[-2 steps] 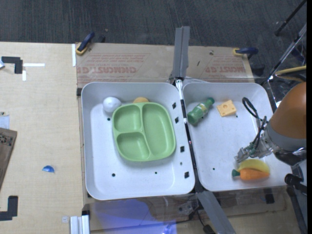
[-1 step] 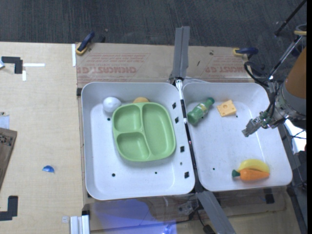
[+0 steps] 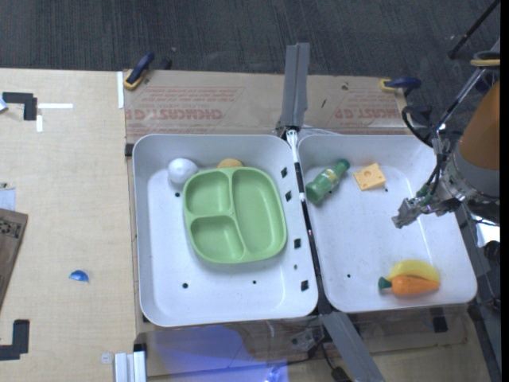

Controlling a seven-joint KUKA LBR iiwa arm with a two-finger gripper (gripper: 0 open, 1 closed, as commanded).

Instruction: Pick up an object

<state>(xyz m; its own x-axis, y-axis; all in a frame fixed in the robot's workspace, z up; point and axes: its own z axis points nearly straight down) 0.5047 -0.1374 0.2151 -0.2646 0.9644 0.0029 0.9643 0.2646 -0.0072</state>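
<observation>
Right now the gripper (image 3: pixel 404 216) hangs low over the right bin (image 3: pixel 362 281), near its right wall, with bare white floor under it. How it is set I cannot tell; it is small and dark against the bin, and nothing shows in its grasp.

Candidates for the pick all lie in that bin. Nearest is the toy carrot (image 3: pixel 408 286), lying on its side in the near right corner and touching a yellow banana-like toy (image 3: pixel 419 270) just behind it. Being pressed together and close to the wall, the pair would likely be awkward to close on cleanly. A green bottle (image 3: pixel 326 181) lies tilted against the bin's left wall at the far side, and a yellow cheese wedge (image 3: pixel 369 177) sits near it, apart from everything and so probably the easiest target.

Across the divider, the left bin (image 3: pixel 159 285) holds a green divided plate (image 3: pixel 235 214), with a white ball (image 3: pixel 181 168) and an orange-yellow object (image 3: pixel 230 164) tucked at its far rim.
</observation>
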